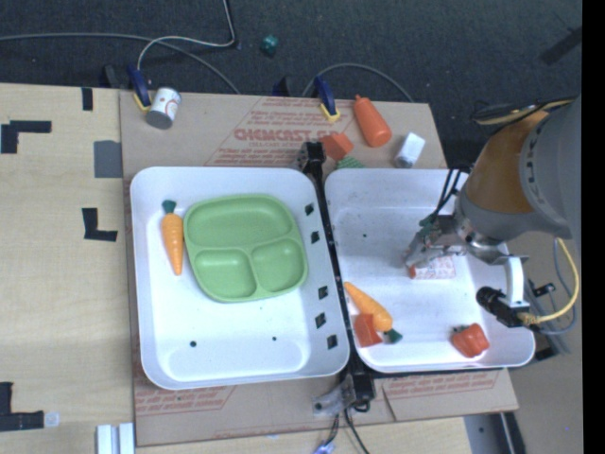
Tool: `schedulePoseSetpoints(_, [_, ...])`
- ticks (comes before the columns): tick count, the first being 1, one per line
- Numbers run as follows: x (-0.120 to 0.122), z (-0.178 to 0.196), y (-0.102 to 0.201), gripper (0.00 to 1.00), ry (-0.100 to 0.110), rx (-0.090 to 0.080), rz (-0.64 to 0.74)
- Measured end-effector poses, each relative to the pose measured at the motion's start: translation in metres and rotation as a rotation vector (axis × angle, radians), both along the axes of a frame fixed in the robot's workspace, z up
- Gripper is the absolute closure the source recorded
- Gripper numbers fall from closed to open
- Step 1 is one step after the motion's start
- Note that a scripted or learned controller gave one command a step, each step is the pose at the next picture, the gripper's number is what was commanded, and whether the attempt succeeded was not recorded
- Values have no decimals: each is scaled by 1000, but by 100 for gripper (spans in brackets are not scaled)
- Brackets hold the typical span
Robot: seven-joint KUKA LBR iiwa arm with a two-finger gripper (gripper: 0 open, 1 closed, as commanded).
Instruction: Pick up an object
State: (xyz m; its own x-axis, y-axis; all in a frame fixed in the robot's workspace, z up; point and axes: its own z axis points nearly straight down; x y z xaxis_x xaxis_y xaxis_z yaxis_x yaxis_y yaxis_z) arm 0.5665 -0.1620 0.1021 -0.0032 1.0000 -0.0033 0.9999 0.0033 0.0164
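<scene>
My gripper [427, 253] is low over the right bin [397, 192], reaching in from the right, just above a small white and red packet [435, 270]. A toy carrot [367, 303] lies by the bin's left wall with a red block [367, 330] below it. A red strawberry-like piece [470, 340] rests near the front right corner. In the left bin [151, 301] sit a green divided plate [248, 247] and a second carrot [172, 237].
On the cardboard behind the bins lie an orange bottle shape [371, 121], a small orange block [337, 146], a white cube [410, 148] and a small can [164, 106]. The arm's grey body and orange band [515, 173] fill the right side.
</scene>
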Motion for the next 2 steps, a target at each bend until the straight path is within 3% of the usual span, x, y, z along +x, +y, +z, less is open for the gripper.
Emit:
schedulePoseSetpoints(1, [0, 0, 0, 0, 0, 0, 0])
schedulePoseSetpoints(2, [96, 28, -43, 0, 16, 1, -2])
